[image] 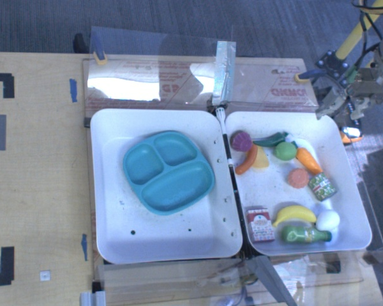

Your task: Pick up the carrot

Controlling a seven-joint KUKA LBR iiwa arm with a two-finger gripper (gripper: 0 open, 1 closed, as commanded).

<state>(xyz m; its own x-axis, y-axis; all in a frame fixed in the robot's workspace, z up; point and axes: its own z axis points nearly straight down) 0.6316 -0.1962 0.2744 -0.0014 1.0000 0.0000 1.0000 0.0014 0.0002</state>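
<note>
The carrot (308,160) is orange and tapered, and lies aslant in the right bin (357,199) near its far right side. A green round fruit (285,150) touches its left end. The gripper (346,106) hangs at the view's upper right, over the far right corner of the right bin. It is up and to the right of the carrot and apart from it, with cables around it.
Beside the carrot lie a purple vegetable (240,140), a green pepper (271,139), an orange-red sausage shape (246,161), a peach ball (298,178) and a small can (322,187). A banana (293,214), egg (328,220), green bottle (304,235) and red box (260,225) sit nearer. A blue divided plate (169,171) fills the left bin (108,203).
</note>
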